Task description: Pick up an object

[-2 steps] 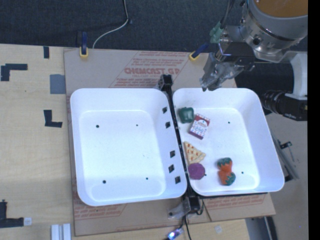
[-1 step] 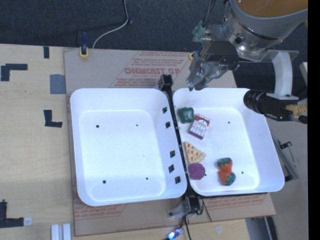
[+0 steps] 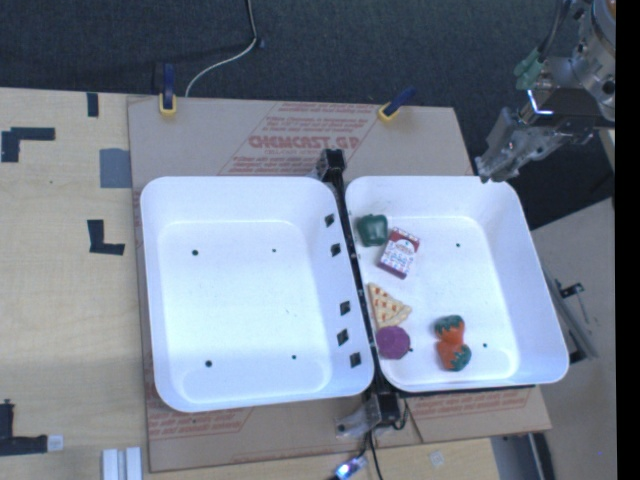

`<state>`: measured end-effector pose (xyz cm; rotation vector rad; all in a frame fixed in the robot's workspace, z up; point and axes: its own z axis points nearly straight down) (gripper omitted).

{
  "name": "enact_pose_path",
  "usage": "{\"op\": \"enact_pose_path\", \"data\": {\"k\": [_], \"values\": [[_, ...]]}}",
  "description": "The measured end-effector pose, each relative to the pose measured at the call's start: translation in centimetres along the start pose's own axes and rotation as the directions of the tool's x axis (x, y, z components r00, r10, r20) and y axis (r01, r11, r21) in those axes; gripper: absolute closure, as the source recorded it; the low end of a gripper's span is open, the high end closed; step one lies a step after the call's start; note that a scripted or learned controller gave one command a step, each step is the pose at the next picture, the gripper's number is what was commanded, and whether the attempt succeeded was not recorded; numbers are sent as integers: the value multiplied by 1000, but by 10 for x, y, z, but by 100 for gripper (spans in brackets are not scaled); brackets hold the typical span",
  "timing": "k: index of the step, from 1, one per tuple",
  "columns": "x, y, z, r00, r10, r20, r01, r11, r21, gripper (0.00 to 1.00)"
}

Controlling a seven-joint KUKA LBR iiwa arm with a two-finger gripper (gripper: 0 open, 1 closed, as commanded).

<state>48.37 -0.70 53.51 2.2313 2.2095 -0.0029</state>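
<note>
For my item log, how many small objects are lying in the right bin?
5, none visibly hidden: a green object by the divider at the far end, a red-white box beside it, a waffle piece, a purple disc, and an orange-green toy nearest the front.

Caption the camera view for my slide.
Gripper poised above the right bin's far corner; five small toys, among them a red carton, lie inside.

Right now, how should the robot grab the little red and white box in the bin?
The red and white box lies flat in the right bin, slightly tilted, with free floor along both long sides. Probably best: the gripper comes straight down from above and pinches across the narrow width, at the box's middle. The green toy sits close to its upper left corner, so avoid that end.
</note>
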Motion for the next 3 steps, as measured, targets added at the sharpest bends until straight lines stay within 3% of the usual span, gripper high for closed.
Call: {"op": "enact_pose_path", "data": {"k": [2, 3], "values": [[119, -1, 0, 1000, -16, -3, 16, 1000, 1, 100], [116, -1, -10, 1000, -13, -2, 13, 1000, 1, 100]]}}
